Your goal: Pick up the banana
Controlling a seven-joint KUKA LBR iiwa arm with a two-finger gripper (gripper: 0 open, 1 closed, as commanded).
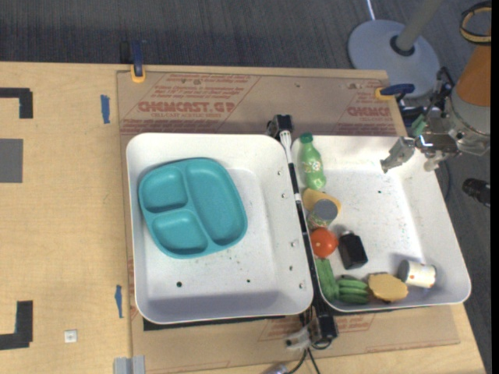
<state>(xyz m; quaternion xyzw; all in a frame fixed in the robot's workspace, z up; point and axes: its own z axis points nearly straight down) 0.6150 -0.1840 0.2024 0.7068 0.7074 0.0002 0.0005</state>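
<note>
A short yellow-tan piece (315, 202) lies against the right bin's left wall, partly under a grey round cap (327, 209); it is the only banana-coloured thing I can make out. My gripper (411, 157) hovers over the right bin's far right corner, well to the right of that piece and apart from it. Its two fingers (392, 157) are spread, so it is open with nothing between them.
The right bin (425, 209) also holds a green bottle (313, 164), a red tomato (324, 242), a black block (352, 251), green pods (343, 287), a tan cookie (387, 287) and a white cylinder (419, 273). A teal divided plate (192, 205) lies in the left bin (265, 263).
</note>
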